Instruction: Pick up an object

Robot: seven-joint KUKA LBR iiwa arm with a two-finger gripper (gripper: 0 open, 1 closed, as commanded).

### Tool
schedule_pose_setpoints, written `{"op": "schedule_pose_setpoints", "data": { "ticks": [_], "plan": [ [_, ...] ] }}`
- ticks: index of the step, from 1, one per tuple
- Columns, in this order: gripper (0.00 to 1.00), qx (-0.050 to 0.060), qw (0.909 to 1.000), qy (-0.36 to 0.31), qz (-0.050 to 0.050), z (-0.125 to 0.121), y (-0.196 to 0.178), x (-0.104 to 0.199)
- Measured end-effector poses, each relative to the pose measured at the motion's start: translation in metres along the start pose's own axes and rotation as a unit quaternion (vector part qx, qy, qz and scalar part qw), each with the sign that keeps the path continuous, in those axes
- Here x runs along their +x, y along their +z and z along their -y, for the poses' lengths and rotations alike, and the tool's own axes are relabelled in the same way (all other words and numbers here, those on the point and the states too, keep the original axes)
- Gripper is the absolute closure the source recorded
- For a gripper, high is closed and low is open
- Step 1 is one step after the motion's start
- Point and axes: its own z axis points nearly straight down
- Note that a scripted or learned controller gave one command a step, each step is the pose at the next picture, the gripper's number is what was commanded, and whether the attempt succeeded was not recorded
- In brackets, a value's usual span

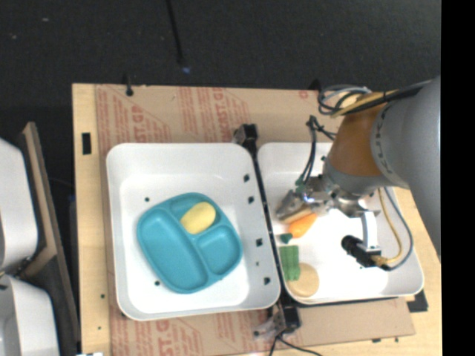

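My gripper (299, 206) is low over the left part of the right bin (401, 273), reaching in from the right below the orange band (356, 147). An orange carrot-shaped object (300, 225) lies right at its lower tip, touching or very near it. Whether the carrot is gripped is unclear. A green block (289, 262) and a round tan object (303, 280) rest in the bin's front left corner. In the left bin (126, 176) lies a blue divided plate (178, 254) with a yellow lump (198, 217) in its upper compartment.
The divider between the two bins (260, 206) runs just left of the gripper. Cables and a black fitting (361, 251) hang from the wrist over the right bin's middle. Cardboard (171, 113) covers the bench behind the bins.
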Motion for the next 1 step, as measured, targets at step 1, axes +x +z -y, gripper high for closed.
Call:
{"op": "schedule_pose_setpoints", "data": {
  "ticks": [1],
  "plan": [
    [0.0,-0.004,0.9998,-0.019,-0.002,0.0319,-0.1051,0.0721]
  ]
}}
